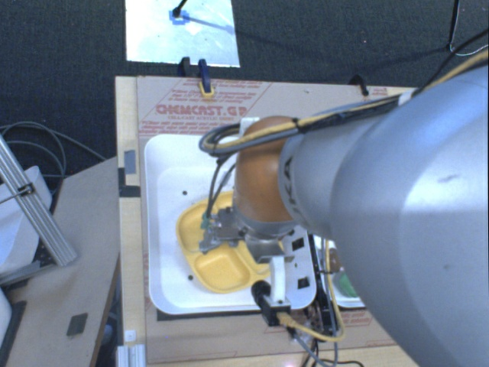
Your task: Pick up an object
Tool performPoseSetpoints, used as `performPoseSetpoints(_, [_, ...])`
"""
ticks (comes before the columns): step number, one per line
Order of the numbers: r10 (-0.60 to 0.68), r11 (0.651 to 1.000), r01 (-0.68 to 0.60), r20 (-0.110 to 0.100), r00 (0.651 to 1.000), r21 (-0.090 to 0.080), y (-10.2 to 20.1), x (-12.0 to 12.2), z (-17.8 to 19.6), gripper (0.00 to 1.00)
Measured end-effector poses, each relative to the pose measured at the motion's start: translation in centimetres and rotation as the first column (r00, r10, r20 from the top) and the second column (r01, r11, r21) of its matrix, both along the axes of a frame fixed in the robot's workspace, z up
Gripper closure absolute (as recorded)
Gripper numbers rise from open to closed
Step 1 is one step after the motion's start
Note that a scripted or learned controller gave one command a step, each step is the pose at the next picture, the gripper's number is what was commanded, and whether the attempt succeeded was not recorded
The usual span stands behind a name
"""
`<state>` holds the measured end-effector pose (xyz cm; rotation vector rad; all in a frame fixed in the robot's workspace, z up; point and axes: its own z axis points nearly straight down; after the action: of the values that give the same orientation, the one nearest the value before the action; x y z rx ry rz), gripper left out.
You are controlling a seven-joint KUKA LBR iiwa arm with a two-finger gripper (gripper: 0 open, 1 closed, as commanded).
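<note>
Over the left shallow white plastic bin [164, 205] you see the grey arm's orange-banded wrist [260, 182] | yellow moulded plastic tray [218, 270] lies in that bin, partly under the wrist | fingers' state: you cannot tell, wrist hides them | tan tabletop [229, 102] beneath.

Arm [405, 205]: smooth grey casing, broad rounded link | wrist band [260, 182]: glossy orange | cables [252, 132]: black and yellow, looped along the link | wrist block [294, 277]: white plates with black fittings, thin wires trailing near
</note>
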<state>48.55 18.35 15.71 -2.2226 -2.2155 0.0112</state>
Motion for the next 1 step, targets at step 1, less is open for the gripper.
performPoseSetpoints(1, [0.005, 1.000, -0.005, 0.026, 1.000, 0.008, -4.25, 0.80, 21.28, 0.00])
